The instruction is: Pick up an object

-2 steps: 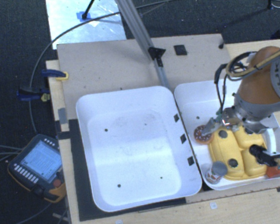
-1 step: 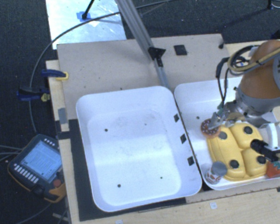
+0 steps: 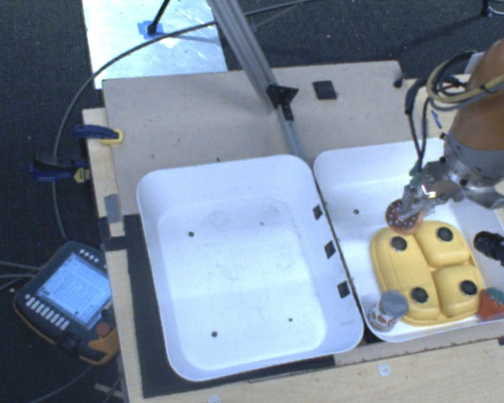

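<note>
A: Over the right bin (image 3: 342,184), where does the claw (image 3: 415,201) sit?
B: Low above a small brown ring (image 3: 403,216), at the upper edge of the yellow tray (image 3: 427,272). Claw state: cannot tell; the ring is not seen between any fingers.
A: Surrounding items?
B: A grey-capped cup (image 3: 388,309) touches the tray's lower left corner. A red piece (image 3: 494,302) lies at its lower right. The left bin (image 3: 242,262) adjoins the right bin.
</note>
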{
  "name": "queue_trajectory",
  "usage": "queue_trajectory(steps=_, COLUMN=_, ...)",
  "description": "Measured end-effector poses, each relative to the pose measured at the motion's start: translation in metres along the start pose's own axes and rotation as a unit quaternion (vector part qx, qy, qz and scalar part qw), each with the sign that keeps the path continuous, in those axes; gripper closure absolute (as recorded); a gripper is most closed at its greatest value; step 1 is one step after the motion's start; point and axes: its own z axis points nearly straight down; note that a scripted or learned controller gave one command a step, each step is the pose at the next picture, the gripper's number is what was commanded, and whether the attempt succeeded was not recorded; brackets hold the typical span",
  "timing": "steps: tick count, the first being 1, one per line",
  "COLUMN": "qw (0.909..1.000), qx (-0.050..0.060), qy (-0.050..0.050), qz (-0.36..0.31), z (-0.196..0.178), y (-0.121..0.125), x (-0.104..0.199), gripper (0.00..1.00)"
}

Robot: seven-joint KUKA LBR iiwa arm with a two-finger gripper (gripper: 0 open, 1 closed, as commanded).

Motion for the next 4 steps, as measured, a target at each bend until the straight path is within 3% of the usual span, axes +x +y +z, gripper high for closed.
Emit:
queue_trajectory(steps=2, qw=1.0000, qx=0.001, qy=0.000, qz=0.000, z=-0.085, y=0.002, x=-0.005, gripper=1.00)
queue_trajectory(steps=4, qw=1.0000, qx=0.003, qy=0.002, qz=-0.003, z=-0.080, y=-0.009, x=0.106, gripper=1.00)
